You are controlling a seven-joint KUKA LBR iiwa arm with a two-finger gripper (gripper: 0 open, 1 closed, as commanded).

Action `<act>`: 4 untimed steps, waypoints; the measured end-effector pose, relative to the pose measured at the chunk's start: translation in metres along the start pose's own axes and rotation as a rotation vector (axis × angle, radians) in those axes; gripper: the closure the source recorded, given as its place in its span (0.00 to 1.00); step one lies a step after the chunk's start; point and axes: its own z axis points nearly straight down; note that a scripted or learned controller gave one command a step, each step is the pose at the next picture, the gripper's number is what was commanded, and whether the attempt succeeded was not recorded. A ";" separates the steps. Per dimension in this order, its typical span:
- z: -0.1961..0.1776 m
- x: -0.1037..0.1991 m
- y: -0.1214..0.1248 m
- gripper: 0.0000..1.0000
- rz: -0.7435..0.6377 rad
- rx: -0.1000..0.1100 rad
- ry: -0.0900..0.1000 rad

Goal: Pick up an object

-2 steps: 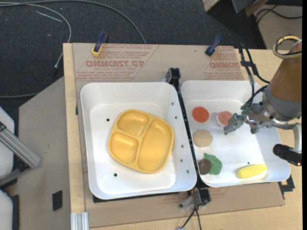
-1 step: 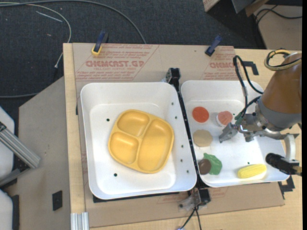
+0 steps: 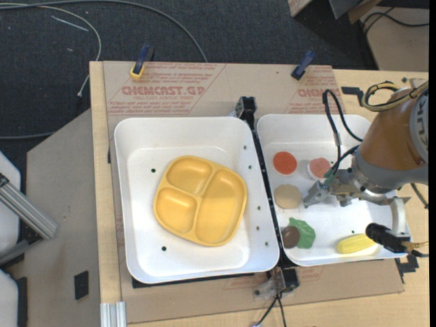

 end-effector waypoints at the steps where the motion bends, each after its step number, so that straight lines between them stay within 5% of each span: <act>1: 0.022 0.001 0.000 0.00 0.000 0.000 0.000; 2: 0.010 0.001 0.001 1.00 0.000 -0.004 0.000; 4: -0.086 -0.009 0.010 1.00 -0.001 -0.011 -0.005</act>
